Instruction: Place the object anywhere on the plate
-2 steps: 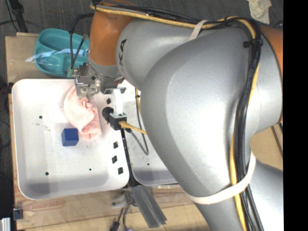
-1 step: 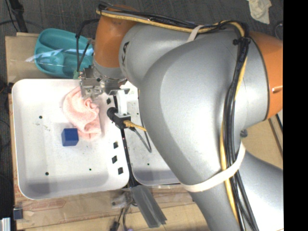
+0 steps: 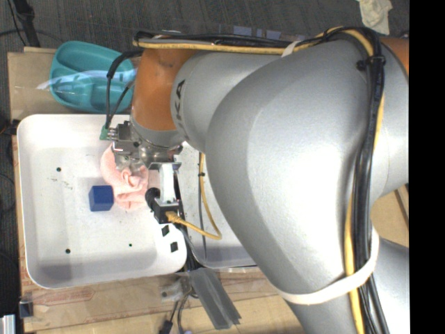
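Note:
A blue cube [image 3: 101,197] lies in the left white bin [image 3: 42,186], touching the lower left edge of a pink plate [image 3: 117,172]. The arm's wrist and gripper [image 3: 136,164] hang directly over the plate and hide most of it. The cube sits just left of the gripper and apart from it. Nothing can be made out in the gripper's grasp.
The big grey arm covers the right bin [image 3: 222,256] and most of the view's right side. A teal plastic object [image 3: 87,75] rests on the bench behind the left bin. A crumpled white cloth [image 3: 372,7] lies at the far top right.

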Robot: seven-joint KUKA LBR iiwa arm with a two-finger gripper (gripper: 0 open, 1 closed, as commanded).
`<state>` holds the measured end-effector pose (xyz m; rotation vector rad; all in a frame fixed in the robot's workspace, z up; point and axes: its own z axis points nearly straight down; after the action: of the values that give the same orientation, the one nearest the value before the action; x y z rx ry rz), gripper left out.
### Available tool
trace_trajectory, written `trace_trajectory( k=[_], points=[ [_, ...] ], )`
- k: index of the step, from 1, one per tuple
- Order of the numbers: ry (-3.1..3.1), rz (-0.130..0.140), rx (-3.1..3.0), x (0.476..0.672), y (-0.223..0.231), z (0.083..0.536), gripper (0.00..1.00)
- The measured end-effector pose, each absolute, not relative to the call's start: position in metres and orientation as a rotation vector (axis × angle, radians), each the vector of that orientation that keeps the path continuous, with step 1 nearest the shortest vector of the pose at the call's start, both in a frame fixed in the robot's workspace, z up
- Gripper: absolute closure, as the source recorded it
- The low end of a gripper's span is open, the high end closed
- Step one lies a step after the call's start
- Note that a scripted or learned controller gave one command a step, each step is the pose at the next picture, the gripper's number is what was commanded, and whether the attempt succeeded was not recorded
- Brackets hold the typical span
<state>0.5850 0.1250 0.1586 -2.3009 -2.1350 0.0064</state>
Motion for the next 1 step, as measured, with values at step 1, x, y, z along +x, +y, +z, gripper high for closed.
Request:
trace_trajectory(
  k=[1],
  points=[
    [-2.361, 0.005, -2.07, 0.5765, 0.201, 0.1977, 1.0]
  ],
)
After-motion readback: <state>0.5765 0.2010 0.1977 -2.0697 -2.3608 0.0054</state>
